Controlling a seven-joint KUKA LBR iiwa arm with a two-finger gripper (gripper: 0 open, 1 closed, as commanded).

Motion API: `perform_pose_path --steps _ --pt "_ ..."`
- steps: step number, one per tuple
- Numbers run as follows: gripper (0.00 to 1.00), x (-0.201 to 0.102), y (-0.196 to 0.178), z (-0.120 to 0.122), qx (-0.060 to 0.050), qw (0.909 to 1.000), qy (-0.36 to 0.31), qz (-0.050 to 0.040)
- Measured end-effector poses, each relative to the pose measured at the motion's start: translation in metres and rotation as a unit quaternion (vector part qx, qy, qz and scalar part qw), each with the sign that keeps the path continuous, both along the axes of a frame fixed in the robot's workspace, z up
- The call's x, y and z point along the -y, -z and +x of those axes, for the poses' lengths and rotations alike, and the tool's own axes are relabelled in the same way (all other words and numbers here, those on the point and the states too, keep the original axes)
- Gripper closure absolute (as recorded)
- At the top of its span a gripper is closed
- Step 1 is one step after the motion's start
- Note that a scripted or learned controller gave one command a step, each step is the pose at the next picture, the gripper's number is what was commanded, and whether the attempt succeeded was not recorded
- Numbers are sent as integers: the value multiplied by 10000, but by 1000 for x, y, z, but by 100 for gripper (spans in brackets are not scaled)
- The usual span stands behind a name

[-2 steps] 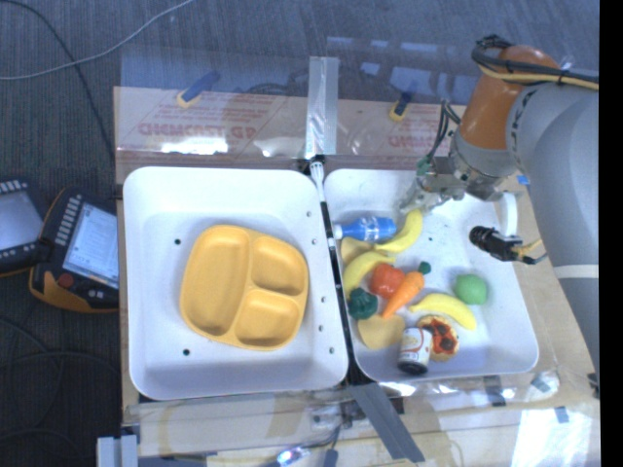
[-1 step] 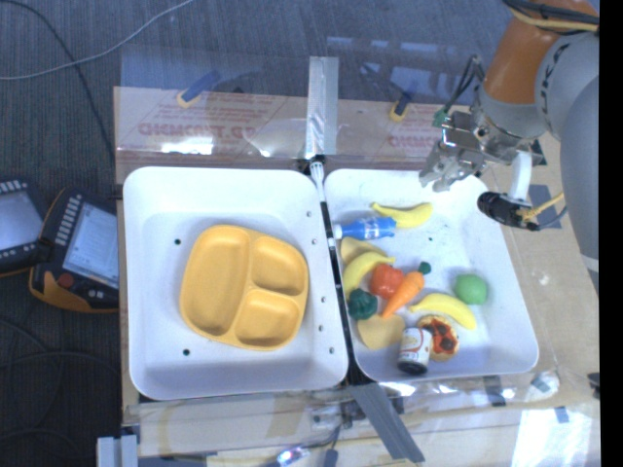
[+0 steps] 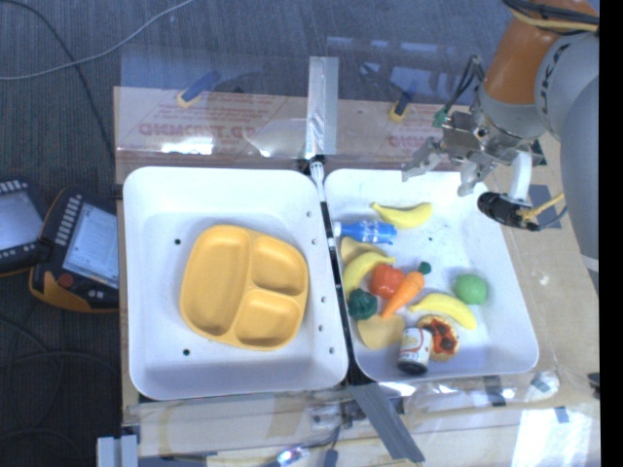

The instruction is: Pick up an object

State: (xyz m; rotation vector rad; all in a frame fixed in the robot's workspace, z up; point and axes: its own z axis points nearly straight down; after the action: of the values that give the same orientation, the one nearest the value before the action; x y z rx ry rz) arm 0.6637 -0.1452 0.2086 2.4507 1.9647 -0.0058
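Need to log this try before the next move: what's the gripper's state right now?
Gripper: open, holding nothing, above the far edge of the right bin.

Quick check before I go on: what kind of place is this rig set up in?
Most likely a robotics lab or test cell, not a kitchen. The food in the right bin looks like plastic toys, such as the carrot; a handheld control pendant lies beside the left bin, with cables trailing over carpet.

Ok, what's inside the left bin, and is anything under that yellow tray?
The left bin holds one yellow tray with three compartments, all bare. It lies flat near the middle. Whatever might be under the tray is covered, so I can't tell.
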Motion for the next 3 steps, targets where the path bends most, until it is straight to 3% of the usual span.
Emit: perform_pose_path --steps 1,2,3 --pt "0 -33 120 7 46 9946 -1032 -10" --pt "0 -49 119 -28 49 9915 -1302 -8" --pt "0 -46 118 -94 71 9975 -701 -5"
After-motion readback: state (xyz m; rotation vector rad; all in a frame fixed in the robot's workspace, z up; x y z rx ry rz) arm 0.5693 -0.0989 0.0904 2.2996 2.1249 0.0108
